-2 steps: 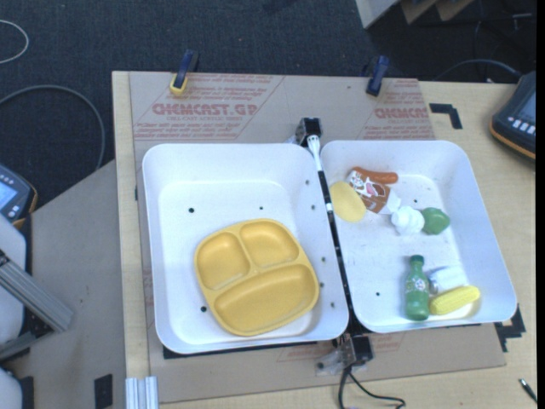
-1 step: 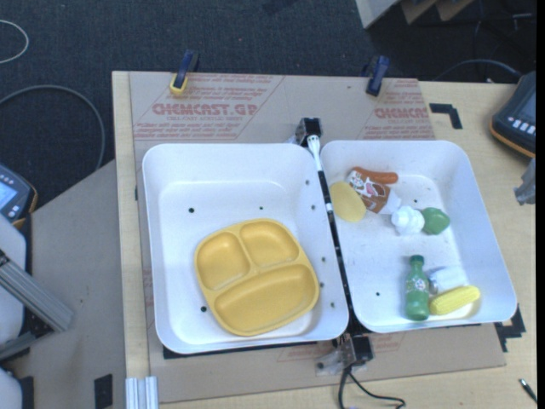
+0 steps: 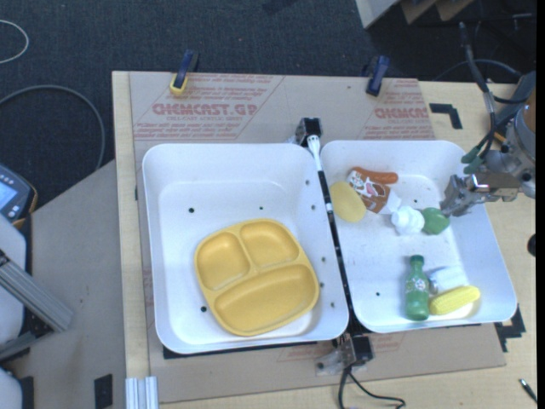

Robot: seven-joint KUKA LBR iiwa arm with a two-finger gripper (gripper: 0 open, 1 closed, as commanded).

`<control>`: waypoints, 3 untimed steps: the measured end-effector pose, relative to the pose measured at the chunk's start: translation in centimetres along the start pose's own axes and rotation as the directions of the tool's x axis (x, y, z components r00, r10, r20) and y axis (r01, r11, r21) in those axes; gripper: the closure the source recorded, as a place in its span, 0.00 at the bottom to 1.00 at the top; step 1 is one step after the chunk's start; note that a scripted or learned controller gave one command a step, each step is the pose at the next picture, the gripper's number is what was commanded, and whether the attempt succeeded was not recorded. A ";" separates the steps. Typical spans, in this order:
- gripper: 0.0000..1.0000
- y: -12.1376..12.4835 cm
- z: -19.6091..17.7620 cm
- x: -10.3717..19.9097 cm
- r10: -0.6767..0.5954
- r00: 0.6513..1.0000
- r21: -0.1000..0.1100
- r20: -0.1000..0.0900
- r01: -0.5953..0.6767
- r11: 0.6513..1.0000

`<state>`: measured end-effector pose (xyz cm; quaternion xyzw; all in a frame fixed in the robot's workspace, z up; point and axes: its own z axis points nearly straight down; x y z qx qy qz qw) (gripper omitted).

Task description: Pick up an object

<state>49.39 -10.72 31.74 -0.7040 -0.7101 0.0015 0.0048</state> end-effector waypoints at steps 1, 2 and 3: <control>1.00 -1.8 12.4 -10.9 0.019 1.000 0.003 0.004 -0.019 1.000; 1.00 0.9 15.7 -0.3 0.001 1.000 -0.003 0.000 -0.001 1.000; 1.00 -1.3 8.2 7.6 0.001 1.000 -0.014 0.003 -0.001 1.000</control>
